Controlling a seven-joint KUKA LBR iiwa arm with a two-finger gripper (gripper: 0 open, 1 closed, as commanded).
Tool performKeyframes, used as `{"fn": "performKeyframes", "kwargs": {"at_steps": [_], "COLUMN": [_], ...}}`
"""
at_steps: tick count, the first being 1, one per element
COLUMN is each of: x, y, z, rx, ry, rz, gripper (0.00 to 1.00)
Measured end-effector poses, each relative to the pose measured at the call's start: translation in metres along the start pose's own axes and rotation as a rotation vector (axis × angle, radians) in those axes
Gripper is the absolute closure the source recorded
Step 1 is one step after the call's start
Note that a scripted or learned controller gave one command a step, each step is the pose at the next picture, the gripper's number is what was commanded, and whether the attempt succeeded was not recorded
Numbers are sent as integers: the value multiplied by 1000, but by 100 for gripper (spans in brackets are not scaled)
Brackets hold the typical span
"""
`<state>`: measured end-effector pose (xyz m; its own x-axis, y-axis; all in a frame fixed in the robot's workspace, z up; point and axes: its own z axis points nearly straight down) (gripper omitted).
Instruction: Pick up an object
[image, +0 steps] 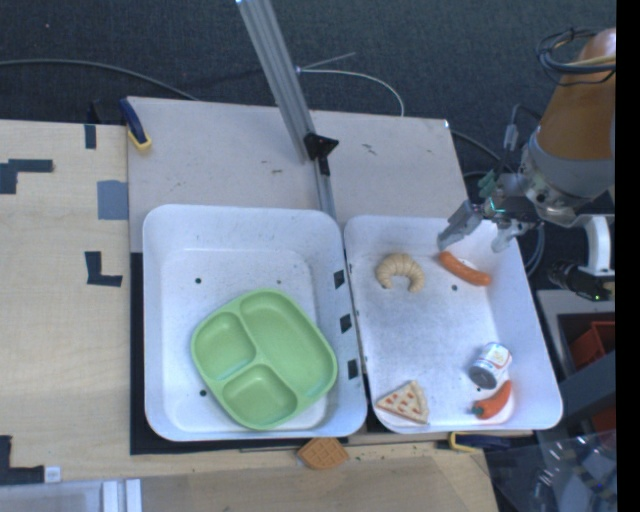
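While poised over the far edge of the right bin, near its far right corner, could still miss. Hangs there as gripper with fingers spread apart, gripping nothing. Looks aimed at the sausage, lying slantwise just below the fingertips, close to that far edge and near the croissant. Cannot tell the height above it.

Risks, as judged:
- closing along the sausage's length rather than across it, and so squeezing it out sideways
- coming down with one finger on top and rolling it toward the right wall
- pinching too near one end and tipping it out on the lift
- scraping the rim, being so close to the edge

Leaves can, pizza slice and pepper along the near edge well apart, so unlikely to disturb those.
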<state>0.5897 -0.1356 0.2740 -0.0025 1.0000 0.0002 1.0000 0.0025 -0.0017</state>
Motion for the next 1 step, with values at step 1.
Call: {"fn": "performKeyframes", "kwargs": {"at_steps": [1], "x": [0], "y": [0], "z": [0], "rx": [0], "ry": [0], "rz": [0], "gripper": [0]}}
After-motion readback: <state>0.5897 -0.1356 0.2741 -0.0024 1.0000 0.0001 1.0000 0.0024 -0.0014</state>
